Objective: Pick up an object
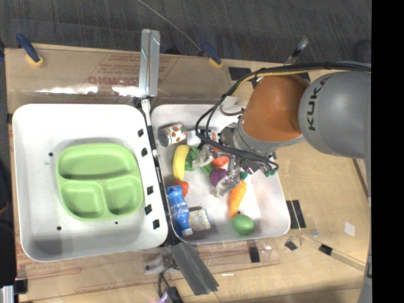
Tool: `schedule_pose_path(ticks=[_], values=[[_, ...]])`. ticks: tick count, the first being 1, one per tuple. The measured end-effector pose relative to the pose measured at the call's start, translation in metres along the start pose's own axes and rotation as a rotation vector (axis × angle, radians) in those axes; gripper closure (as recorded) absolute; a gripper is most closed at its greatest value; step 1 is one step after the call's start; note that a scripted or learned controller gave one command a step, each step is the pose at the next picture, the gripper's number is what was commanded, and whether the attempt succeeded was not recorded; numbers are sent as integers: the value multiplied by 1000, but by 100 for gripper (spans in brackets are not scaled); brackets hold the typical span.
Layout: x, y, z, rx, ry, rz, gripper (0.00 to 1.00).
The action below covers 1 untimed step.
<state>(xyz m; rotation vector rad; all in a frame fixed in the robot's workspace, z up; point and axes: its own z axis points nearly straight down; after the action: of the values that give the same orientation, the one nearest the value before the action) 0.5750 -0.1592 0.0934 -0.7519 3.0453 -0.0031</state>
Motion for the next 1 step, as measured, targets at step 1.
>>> schedule_pose_path(ticks=[1], values=[[-6, 66, 2, -6, 3, -63, 0]])
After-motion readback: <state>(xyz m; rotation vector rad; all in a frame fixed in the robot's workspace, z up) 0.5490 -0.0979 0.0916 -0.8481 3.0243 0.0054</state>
